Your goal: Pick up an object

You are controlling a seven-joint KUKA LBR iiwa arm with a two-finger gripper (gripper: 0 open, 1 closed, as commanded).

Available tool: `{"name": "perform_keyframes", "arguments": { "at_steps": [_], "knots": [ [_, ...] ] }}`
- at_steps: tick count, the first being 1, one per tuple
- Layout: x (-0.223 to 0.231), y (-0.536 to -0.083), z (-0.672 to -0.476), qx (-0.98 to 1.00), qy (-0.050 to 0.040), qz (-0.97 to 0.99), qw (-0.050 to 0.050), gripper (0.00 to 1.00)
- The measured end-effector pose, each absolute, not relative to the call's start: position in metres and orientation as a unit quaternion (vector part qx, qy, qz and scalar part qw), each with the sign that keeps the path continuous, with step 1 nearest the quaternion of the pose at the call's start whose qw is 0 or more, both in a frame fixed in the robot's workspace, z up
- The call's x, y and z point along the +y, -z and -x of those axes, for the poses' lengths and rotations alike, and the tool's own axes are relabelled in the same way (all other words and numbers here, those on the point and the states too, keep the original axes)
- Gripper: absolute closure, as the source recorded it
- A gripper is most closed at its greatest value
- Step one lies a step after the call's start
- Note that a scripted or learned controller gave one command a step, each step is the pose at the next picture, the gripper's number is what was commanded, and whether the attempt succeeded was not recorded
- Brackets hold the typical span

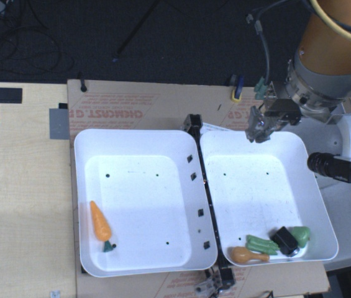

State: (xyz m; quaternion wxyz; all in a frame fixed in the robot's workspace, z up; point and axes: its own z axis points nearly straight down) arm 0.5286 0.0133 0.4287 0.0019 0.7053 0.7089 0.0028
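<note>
My gripper point(258, 132) hangs over the far edge of the right bin point(256, 166), and I see nothing in it. Four things lie together at that bin's near right corner: a black block point(285, 241), a green pea pod point(261, 244), a rounded green piece point(301, 233) and a tan pear-shaped piece point(248, 255). They are well away from the gripper, toward the front. In the left bin point(138, 179), an orange carrot point(100, 221) with a small green top lies near the front left corner.
The two bins meet at a black clipped divider point(199, 185). They rest on a cardboard sheet point(138, 107) over a pale wooden bench point(20, 185). Cables lie on the dark floor behind.
</note>
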Motion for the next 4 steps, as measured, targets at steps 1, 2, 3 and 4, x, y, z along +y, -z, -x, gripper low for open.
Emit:
{"name": "perform_keyframes", "arguments": {
  "at_steps": [1, 2, 3, 4],
  "knots": [
    [-0.031, -0.310, -0.560, 0.706, 0.0057, -0.709, -0.004, 1.00],
    [0.049, -0.411, -0.558, 0.710, -0.0035, -0.704, 0.002, 1.00],
    [0.174, -0.546, -0.588, 0.712, -0.0066, -0.702, 0.002, 1.00],
    [0.099, -0.442, -0.594, 0.704, 0.0065, -0.710, -0.003, 1.00]
  ]
}}
